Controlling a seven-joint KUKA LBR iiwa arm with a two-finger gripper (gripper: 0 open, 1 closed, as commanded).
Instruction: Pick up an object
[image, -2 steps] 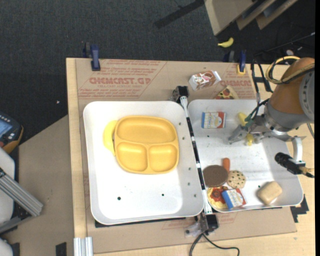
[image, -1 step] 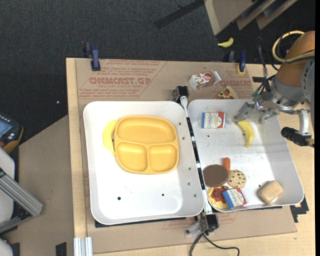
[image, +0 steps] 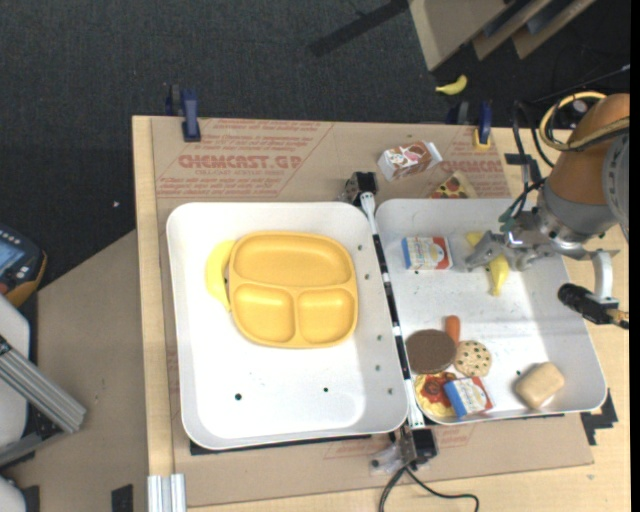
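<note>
Two white bins are seen side by side on the bench, and the gripper (image: 497, 252) is found over the far part of the right bin (image: 560, 330), carried by the grey arm (image: 585, 190) reaching in from the right. Just left of the gripper a small white carton (image: 426, 252) with red and blue print is lying flat. Directly beneath and slightly nearer than the gripper a yellow banana-shaped piece (image: 496, 276) is noted, partly overlapped by the fingers; contact cannot be confirmed. Nearer the camera and to the left of the gripper a cluster is recorded: an orange carrot-like piece (image: 452, 327), a brown round patty (image: 432, 349), a chip cookie (image: 472, 357), and a pizza slice (image: 434, 395) with a blue packet (image: 468, 396) resting on it. A tan bread roll (image: 540, 385) is seen well nearer than the gripper, towards the right corner. Far to the left, in the left bin (image: 200, 400), a yellow divided tray (image: 293, 288) is lying over a yellow plate (image: 217, 271). Beyond the gripper, outside the bins, a small printed box (image: 408, 160) is set on the board. The fingers (image: 478, 252) are seen spread apart, and nothing is clearly held between them.
</note>
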